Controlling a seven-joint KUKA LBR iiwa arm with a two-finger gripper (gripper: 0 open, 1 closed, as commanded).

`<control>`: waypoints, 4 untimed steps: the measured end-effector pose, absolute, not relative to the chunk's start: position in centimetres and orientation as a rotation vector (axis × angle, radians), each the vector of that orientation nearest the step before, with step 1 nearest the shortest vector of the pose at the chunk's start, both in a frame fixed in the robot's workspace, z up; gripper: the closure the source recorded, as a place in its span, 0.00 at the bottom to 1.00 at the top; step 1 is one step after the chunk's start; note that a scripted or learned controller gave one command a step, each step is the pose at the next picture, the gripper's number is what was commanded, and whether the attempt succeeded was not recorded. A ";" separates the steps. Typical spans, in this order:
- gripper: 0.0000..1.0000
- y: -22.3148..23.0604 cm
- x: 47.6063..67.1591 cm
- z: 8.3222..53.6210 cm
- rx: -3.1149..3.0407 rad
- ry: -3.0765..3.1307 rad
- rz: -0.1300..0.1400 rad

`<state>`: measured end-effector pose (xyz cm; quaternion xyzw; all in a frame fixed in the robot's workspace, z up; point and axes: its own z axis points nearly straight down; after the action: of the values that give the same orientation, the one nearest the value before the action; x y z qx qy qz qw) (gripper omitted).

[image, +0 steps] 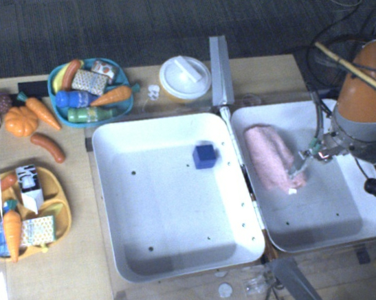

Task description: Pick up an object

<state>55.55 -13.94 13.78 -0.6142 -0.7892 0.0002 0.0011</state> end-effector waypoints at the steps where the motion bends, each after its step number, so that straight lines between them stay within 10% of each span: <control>1: 0.00 -14.0 55.7 13.8 -1.929 -2.480 -0.001; 2: 0.00 -11.2 55.8 9.0 -1.804 -2.586 -0.010; 3: 0.00 -5.0 58.4 18.6 -1.956 -2.464 -0.005; 4: 0.00 -14.4 56.6 13.1 -1.963 -2.455 -0.001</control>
<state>56.56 -14.40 13.12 -0.6246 -0.7810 -0.0003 -0.0008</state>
